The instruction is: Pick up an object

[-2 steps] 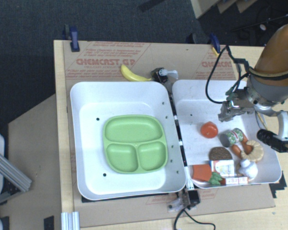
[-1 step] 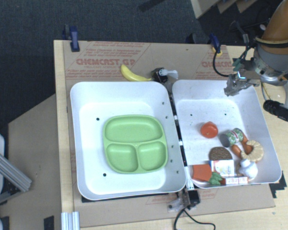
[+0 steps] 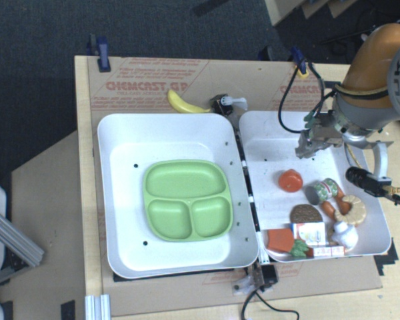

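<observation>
Camera view: arm enters from the right, gripper (image 3: pixel 313 143) low over the back of the right bin (image 3: pixel 267 129), nothing under it but bare floor. Can't tell how the fingers stand. Objects sit in the bin's front half: red ball (image 3: pixel 291 181) nearest, then can (image 3: pixel 325 191), brown disc (image 3: pixel 307 213), more small items behind. Left bin (image 3: pixel 113 199) holds a green tray (image 3: pixel 187 200). Banana (image 3: pixel 185 104) lies on the surface behind it.
</observation>
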